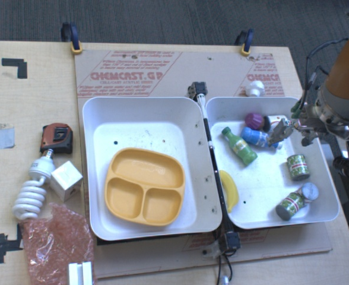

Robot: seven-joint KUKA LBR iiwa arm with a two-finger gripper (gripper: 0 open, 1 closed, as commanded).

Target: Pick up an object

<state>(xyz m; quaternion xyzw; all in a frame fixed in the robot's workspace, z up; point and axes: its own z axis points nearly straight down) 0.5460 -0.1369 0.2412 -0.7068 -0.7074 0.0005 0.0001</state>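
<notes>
The counter point(32, 52) is pale, flat board, with a printed cardboard sheet point(133, 73) clamped over it under two shallow white plastic bins with rounded corners. The left bin point(97, 135) holds a smooth yellow-orange plastic tray point(145, 186), rounded and split into three compartments. The right bin point(269, 215) holds the small things: a glossy green bottle point(240, 146) lying tilted near its far left, a blue object point(255, 137) just right of it, a round purple ball point(254, 121) beyond that, a yellow banana-like curve point(228, 190) against the near left wall, and two cylindrical green-labelled cans, one point(297, 166) by the right wall and one point(291, 205) lying nearer, beside a bluish disc point(309, 190). The arm point(343, 79) reaches in from the right; its metal gripper point(276, 134) hangs over the far part of the right bin, just right of the blue object, and whether it is released or clenched cannot be told. Left of the bins lie a white spiral bulb point(32, 190), a white cube point(66, 177), an orange-and-black tape measure point(57, 138) and crinkled pink plastic point(53, 245).
</notes>
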